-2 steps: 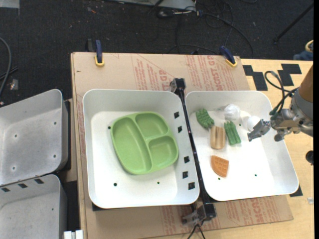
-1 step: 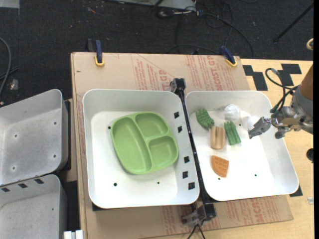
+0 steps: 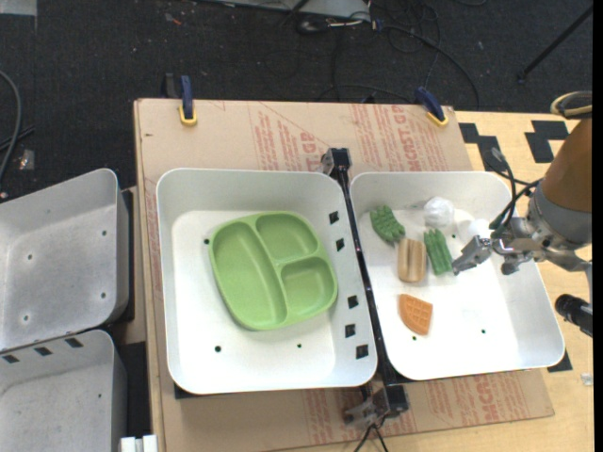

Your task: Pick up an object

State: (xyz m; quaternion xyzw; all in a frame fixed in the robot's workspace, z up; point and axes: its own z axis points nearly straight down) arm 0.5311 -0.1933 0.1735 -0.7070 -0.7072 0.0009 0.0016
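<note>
The right bin [image 3: 509, 337] holds several small items. A dark green ridged piece [image 3: 385, 224] lies at its back left, and a second green piece [image 3: 436, 250] lies beside a tan cylinder [image 3: 410, 259]. An orange wedge [image 3: 416, 313] sits nearer the front. A white crumpled lump [image 3: 439, 213] rests at the back. My gripper [image 3: 485, 257] hangs low over the right bin, just right of the second green piece, and nothing shows in it.
The left bin [image 3: 188, 347] carries a light green divided plate [image 3: 273, 269]. A black divider with clips runs between the two bins. Grey trays lie off the bench at the far left. Blue and yellow clamps grip the back edge of the board.
</note>
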